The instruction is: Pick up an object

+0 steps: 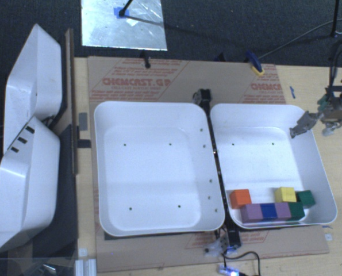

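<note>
Several small blocks lie along the near wall of the right bin (262, 119): an orange block (239, 198), a yellow block (285, 194) and a green block (306, 198), with a purple block (252, 212) and a blue block (268, 211) in a row in front of them. My gripper (312, 130) hangs over the bin's far right rim, well away from the blocks. Its two fingers are spread apart with nothing between them.
The left bin (153, 114) adjoins the right one on a cardboard sheet (136, 82). Two white housings (30, 154) stand at the far left. A shiny metal plate (122, 16) lies beyond the bins, and a blue and yellow clamp (254, 63) sits near the back edge.
</note>
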### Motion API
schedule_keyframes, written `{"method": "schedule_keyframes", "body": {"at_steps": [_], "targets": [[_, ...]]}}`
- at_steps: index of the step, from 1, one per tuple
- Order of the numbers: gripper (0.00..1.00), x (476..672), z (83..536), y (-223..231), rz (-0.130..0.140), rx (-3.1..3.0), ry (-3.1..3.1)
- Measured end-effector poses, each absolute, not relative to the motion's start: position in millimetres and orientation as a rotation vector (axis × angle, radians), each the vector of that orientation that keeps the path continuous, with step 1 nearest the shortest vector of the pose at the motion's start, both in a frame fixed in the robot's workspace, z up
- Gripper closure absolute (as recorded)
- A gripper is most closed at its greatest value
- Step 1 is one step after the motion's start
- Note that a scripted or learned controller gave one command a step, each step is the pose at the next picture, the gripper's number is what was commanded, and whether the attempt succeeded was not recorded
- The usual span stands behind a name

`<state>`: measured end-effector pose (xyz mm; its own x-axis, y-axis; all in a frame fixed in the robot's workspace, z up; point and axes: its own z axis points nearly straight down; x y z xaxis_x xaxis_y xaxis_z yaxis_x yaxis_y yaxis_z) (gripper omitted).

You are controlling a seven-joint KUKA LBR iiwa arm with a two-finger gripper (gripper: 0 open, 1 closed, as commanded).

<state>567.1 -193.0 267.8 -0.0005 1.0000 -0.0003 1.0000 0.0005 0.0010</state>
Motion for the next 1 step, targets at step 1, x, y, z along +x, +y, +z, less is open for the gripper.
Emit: {"method": "schedule_keyframes", "body": {"at_steps": [1], "targets": [[0.00, 513.7, 101.6, -152.1, -0.010, 2.228, 2.231]]}}
